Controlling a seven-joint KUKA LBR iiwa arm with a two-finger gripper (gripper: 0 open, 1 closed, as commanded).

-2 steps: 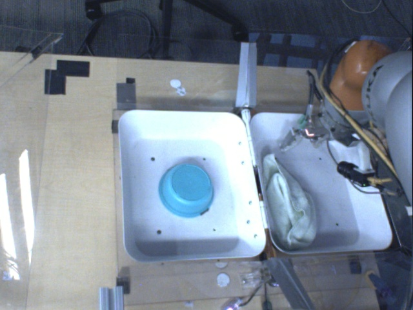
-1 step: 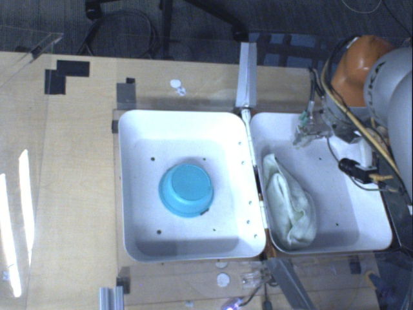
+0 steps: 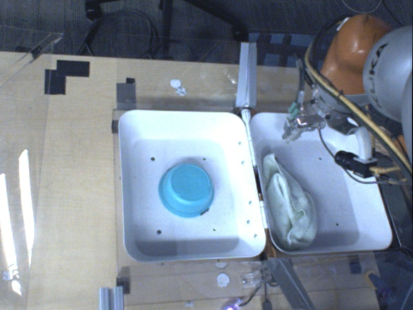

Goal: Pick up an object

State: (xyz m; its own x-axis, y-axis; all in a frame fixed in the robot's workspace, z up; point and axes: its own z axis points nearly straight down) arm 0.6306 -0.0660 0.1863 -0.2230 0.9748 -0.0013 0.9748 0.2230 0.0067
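A round blue bowl (image 3: 187, 190) lies upside down near the middle of the left bin (image 3: 139, 131). A crumpled pale cloth (image 3: 289, 203) lies along the left side of the right bin (image 3: 361, 228). My gripper (image 3: 295, 125) hangs over the far left corner of the right bin, above and beyond the cloth's upper end. Nothing shows between its fingers, and they are too small and blurred to read.
A metal divider post (image 3: 246, 75) stands behind the seam between the bins. Cables (image 3: 361, 163) hang from the arm over the right bin's right side. The wooden bench (image 3: 58, 173) stretches to the left of the bins.
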